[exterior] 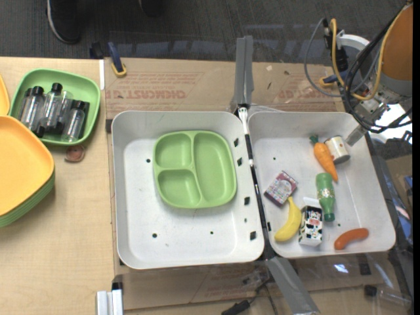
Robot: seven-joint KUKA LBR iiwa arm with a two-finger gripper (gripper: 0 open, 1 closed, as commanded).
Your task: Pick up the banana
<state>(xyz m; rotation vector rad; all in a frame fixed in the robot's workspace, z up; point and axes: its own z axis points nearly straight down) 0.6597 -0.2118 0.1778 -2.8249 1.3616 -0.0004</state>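
- Lying near the right bin's (262,176) front edge, the banana (289,221) touches a small milk carton (312,226).
- Beside them: a green bottle (325,195), a carrot (324,159), a sausage (351,237) (front right corner) and a purple packet (281,187).
- The left bin (131,209) carries a green divided plate (195,168).
- The arm (394,51) hangs over the right bin's far right corner; whether its claw is released or clenched, I cannot tell.

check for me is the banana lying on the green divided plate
No, the banana lies in the right bin beside a small milk carton, while the green divided plate sits in the left bin.
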